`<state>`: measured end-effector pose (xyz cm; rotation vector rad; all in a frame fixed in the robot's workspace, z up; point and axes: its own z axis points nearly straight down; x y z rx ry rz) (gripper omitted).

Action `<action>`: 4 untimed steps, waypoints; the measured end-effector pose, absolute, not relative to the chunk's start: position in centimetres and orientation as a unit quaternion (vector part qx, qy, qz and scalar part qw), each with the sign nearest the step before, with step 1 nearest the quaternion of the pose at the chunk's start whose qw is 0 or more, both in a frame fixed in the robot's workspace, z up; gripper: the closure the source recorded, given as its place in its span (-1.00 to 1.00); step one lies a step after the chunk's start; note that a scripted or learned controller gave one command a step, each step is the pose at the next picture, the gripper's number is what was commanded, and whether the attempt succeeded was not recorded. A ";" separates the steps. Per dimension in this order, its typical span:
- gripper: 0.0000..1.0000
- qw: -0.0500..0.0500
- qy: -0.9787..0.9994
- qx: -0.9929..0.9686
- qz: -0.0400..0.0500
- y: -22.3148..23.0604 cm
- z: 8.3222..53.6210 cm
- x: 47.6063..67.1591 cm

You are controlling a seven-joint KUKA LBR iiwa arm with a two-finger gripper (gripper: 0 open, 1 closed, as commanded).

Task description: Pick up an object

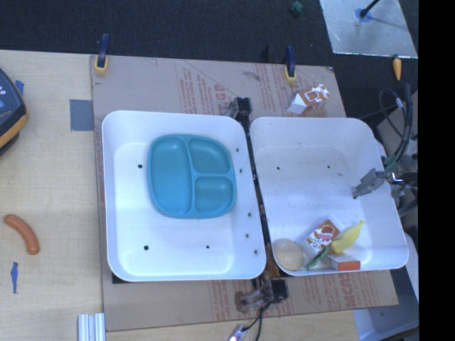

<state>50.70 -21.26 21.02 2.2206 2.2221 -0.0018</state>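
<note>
Several small objects lie bunched in the near corner of the right bin (313,148): a round beige disc (288,254), a small orange-and-white carton (322,236), a yellow banana-shaped piece (346,238), a flat orange block (346,264) and a thin green piece (316,261). My gripper (367,184) shows as a grey tip reaching in over the bin's right rim. It is above and to the right of the pile, apart from it, with nothing visible in it.
A blue divided plate (192,175) lies in the left bin (121,247). Outside the bins are a small carton (309,99) on the cardboard behind the right bin, a sausage (22,233) on the wood at far left, and a yellow-edged device (8,111).
</note>
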 end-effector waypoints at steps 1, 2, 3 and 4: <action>1.00 -0.001 0.708 0.706 -0.001 -21.3 22.0 50.7; 1.00 0.000 0.708 0.706 0.000 -21.2 21.9 62.7; 1.00 -0.001 0.709 0.705 -0.001 -15.9 20.4 60.0; 1.00 -0.002 0.711 0.703 -0.002 -16.0 21.5 60.0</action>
